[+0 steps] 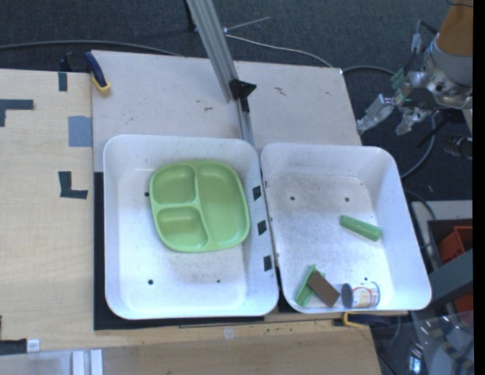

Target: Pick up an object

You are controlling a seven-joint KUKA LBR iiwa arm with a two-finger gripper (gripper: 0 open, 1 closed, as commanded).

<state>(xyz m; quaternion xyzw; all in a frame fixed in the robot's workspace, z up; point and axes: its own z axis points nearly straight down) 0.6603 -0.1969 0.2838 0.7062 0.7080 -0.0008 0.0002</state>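
The gripper (386,109) is hovering beyond the right bin (386,161), its grasp state unreadable, so the reach is only beginning; next it needs lowering onto the green block (360,227) lying inside that bin

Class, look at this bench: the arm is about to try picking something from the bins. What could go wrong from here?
1. The brown block, a green piece and the small can crowd the right bin's near wall; the hand, now outside the bins, might bump the wall or nudge neighbours.
2. The green divided plate lies flat and wide, so it may be hard to grip.
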